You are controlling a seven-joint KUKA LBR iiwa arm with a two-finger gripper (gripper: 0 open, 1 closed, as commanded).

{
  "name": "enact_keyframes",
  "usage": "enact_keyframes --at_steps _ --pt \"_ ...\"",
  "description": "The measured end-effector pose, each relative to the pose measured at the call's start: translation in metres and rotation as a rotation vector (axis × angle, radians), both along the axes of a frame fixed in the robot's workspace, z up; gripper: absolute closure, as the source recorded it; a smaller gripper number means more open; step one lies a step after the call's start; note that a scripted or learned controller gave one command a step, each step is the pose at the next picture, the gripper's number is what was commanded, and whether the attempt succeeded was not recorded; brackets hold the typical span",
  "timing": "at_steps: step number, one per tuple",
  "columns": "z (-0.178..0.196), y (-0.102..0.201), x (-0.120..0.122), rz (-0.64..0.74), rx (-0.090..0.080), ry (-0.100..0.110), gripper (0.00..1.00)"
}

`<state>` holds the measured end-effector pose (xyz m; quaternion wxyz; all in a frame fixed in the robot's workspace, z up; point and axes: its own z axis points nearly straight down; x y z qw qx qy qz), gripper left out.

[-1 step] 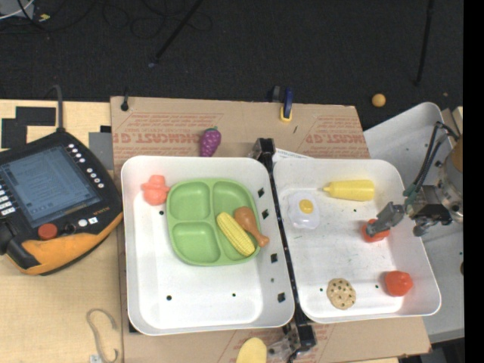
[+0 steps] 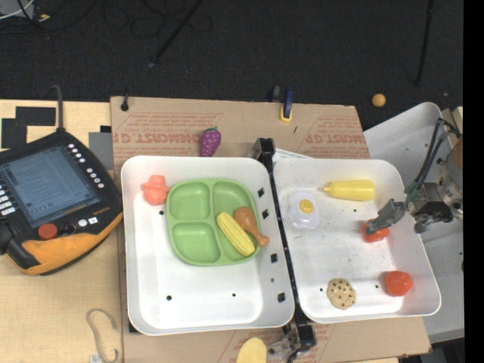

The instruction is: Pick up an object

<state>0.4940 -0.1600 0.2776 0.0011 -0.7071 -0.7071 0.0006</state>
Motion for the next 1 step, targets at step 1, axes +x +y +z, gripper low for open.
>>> enact_keyframes --at_steps 1 --pt "-0.0471 -0.0027 0.0066 0.001 0.001 0.004 0.00"
